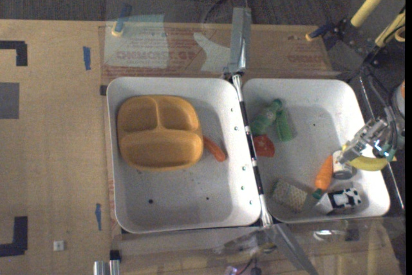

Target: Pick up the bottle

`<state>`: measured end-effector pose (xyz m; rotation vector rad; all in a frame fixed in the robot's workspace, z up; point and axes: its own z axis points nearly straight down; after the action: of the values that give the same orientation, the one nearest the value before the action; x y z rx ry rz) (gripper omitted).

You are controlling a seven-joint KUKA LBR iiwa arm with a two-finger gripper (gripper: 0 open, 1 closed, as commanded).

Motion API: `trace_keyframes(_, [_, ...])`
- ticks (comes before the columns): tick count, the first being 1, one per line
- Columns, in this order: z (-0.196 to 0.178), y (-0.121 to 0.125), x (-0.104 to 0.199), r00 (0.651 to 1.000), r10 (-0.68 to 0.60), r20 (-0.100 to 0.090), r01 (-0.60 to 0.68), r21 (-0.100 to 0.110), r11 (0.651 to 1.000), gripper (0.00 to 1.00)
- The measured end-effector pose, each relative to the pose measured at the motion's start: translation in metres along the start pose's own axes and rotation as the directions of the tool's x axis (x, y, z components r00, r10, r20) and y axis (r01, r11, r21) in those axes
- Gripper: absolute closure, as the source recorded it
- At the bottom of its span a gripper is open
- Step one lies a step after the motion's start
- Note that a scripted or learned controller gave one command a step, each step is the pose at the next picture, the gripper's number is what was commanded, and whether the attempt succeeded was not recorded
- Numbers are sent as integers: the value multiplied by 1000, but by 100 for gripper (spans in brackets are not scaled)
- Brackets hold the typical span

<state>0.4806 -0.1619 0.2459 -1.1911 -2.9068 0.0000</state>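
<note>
Camera view. Left bin [129,203]: orange divided plate [158,132], a small orange piece [215,149] at its right edge. Right bin [309,94]: green bottle [266,116] lying tilted near the upper left, beside a green piece [284,126]; red item [264,146] below; carrot [324,172]; grey sponge-like block [290,194]; black-and-white toy [345,198]. Gripper [347,161] low at the bin's right side, well apart from the bottle; finger state cannot be told.

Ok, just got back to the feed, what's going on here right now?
The arm is reaching into the right bin from the right, with its tool low over that bin's right side, near a yellow item and an orange carrot-like toy. The green bottle lies untouched at the bin's upper left, well apart from the tool. The left bin holds an orange divided plate.
</note>
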Motion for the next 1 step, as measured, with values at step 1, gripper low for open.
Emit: trace_keyframes(1, [39,6,-8,991,-131,-1,131,0,991,100])
